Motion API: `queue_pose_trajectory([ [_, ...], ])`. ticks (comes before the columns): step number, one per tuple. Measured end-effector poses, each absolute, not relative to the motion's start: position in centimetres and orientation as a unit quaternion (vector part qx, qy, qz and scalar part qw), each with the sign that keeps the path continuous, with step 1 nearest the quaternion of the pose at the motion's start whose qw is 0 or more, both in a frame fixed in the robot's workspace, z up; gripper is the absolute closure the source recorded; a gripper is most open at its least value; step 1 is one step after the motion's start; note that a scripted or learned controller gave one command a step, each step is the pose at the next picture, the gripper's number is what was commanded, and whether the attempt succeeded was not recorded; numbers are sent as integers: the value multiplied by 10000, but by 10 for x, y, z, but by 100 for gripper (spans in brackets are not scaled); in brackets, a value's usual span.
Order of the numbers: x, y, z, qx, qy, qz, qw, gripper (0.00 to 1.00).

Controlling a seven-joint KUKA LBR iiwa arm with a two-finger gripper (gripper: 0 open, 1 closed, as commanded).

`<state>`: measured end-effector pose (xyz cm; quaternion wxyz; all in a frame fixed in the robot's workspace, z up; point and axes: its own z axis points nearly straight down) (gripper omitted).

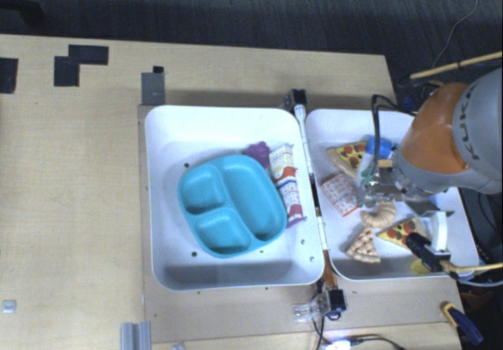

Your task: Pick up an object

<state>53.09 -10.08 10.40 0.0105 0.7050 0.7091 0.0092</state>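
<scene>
My gripper [376, 193] is low inside the right bin [393, 273], near its middle. Just under it, toward the front, lies a tan bread-like piece [380, 217]. A pink-and-white packet [339, 193] lies just left of the gripper. One pizza slice [350, 156] rests at the back of that bin, another [364, 247] at the front, and a third [399, 232] sits front right, partly under the arm. Nothing is visibly lifted by the gripper.
The left bin [157, 207] holds a blue divided plate [232, 205], a purple item [257, 152] behind it and a red-and-white tube [287, 185] along its right wall. The grey and orange arm [444, 144] covers the right bin's far right side.
</scene>
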Motion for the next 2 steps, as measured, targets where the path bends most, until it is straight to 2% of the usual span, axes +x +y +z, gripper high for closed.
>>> queue_pose_trajectory([
  [1, 531, -101, 104, 7050, 7091, 90, 107, 0],
  [2, 490, -85, 88, 7065, 7077, 36, 57, 0],
])
